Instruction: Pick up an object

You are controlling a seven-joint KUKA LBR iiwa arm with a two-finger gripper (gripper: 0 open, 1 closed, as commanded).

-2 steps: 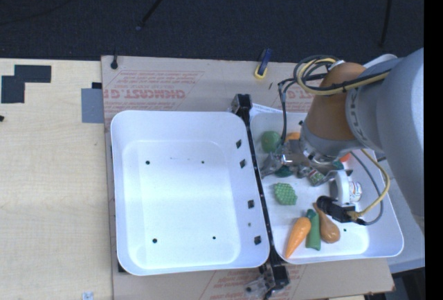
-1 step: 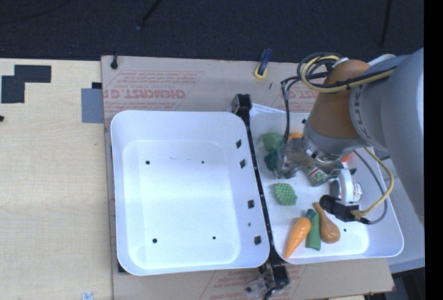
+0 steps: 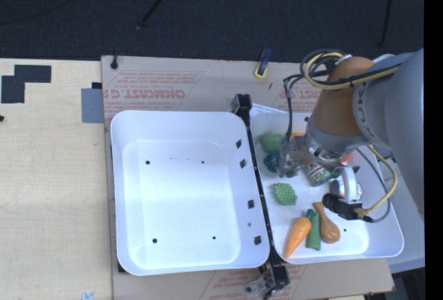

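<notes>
Two white bins share the bench; the gripper (image 3: pixel 287 161) sits low in the right bin (image 3: pixel 387 240) among toys, perhaps over something green (image 3: pixel 271 142). Whether its claw is closed, I cannot tell; lift slowly.

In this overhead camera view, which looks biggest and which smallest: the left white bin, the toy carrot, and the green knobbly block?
Largest to smallest as they look in the camera view:
1. Left white bin, far the largest.
2. Toy carrot.
3. Green knobbly block, shorter than the carrot though about as wide, so these two are fairly close.

Orange carrot (image 3: pixel 298 236), green toys (image 3: pixel 284 192) in right bin (image 3: pixel 387 244).
</notes>
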